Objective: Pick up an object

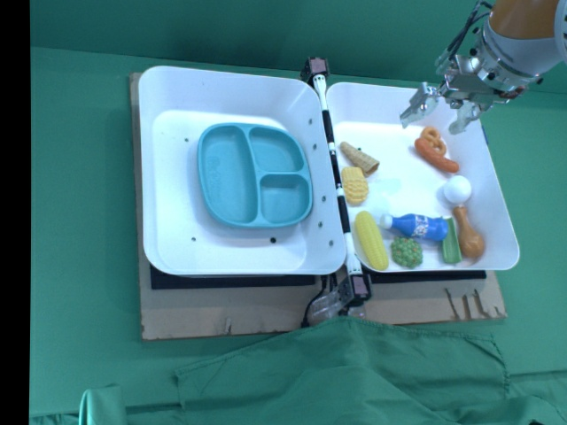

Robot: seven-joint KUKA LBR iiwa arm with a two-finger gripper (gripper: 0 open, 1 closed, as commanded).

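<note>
Grey arm with orange band; black cables along wrist; silver metal two-finger gripper, angular fingers.

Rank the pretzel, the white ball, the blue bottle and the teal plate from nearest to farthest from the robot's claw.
From the gripper:
1. Pretzel, just below it in the right bin.
2. White ball, farther down.
3. Blue bottle, near the bin's front.
4. Teal plate, in the left bin.

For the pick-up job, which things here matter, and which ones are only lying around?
Belong to the job:
tool, open, above the right bin
pretzel and carrot just below it
egg

Lying about:
teal plate in the left bin
green cloth
</note>
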